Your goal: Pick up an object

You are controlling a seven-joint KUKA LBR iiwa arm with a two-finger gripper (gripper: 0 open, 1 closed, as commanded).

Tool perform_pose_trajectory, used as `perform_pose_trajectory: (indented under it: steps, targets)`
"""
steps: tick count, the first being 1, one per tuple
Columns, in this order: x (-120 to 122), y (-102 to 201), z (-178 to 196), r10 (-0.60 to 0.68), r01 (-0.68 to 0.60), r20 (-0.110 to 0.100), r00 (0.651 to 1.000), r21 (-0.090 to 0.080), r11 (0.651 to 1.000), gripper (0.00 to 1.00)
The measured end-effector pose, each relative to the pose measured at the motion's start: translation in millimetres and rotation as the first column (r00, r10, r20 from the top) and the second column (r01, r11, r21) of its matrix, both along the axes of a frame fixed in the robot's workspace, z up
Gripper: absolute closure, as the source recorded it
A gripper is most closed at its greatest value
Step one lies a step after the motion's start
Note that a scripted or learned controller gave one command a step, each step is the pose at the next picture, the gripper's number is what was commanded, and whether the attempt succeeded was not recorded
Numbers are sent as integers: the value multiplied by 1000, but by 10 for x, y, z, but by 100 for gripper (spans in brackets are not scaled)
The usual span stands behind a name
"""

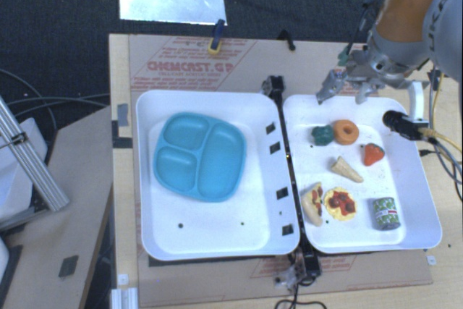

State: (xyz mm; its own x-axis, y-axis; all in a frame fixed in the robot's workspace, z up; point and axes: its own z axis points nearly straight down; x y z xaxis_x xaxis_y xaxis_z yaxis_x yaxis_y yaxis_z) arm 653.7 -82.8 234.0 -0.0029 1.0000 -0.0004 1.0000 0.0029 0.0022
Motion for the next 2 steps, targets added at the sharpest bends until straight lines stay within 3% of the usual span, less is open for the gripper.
perform_pose_trajectory:
  steps: [1,2]
  targets:
    - [-130,-538,-989,-6,6,-8,1000,0,1000,0]
    - [149,-1233,-1509,-5,5,-1,1000,0,1000,0]
